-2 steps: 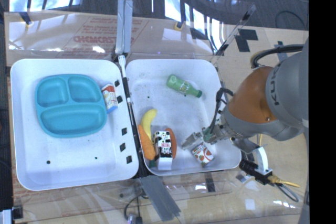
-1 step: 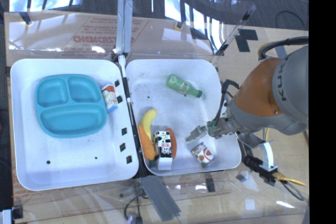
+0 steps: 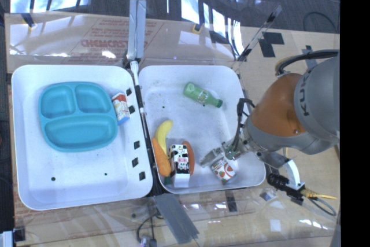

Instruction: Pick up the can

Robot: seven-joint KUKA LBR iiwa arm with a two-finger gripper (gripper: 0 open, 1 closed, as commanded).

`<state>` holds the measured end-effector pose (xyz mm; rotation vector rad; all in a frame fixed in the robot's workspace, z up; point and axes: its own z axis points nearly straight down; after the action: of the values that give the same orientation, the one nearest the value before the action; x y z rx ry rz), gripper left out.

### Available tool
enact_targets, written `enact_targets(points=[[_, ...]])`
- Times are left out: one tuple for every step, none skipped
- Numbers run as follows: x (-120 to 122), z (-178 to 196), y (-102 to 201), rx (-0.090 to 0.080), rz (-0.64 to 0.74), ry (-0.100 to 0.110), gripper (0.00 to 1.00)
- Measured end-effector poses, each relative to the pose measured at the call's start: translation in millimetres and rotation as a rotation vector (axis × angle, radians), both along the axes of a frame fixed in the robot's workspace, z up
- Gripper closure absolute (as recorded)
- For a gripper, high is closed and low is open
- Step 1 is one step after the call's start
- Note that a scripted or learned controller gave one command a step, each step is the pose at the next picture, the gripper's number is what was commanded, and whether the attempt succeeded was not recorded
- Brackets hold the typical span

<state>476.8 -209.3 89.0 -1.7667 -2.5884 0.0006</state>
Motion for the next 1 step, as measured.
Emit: enact_targets(points=[[0.3, 6.8, 0.3, 0.003, 0.004, 0.005, 1.00]])
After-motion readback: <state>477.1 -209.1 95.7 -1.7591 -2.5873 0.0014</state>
